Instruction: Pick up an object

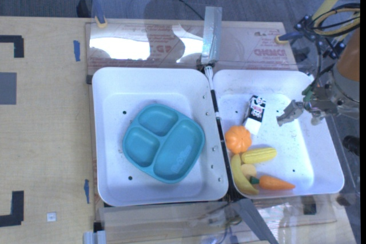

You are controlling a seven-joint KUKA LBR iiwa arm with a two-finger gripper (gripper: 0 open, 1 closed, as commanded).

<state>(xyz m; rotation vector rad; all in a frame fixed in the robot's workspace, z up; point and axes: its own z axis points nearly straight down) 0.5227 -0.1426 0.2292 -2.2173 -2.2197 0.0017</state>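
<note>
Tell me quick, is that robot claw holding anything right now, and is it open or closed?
Gripper: over the right bin, nothing visible between its fingers. Open or closed cannot be told from this angle.

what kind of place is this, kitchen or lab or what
Most likely a robot lab test bench, not a kitchen: two white bins sit side by side on a wooden bench, a robot arm's gripper reaches in, and the food is toys, such as the orange and carrot.

An orange (238, 139), corn cob (259, 154), banana (241, 175) and carrot (276, 183) lie clustered in the right bin (326, 171).
</note>
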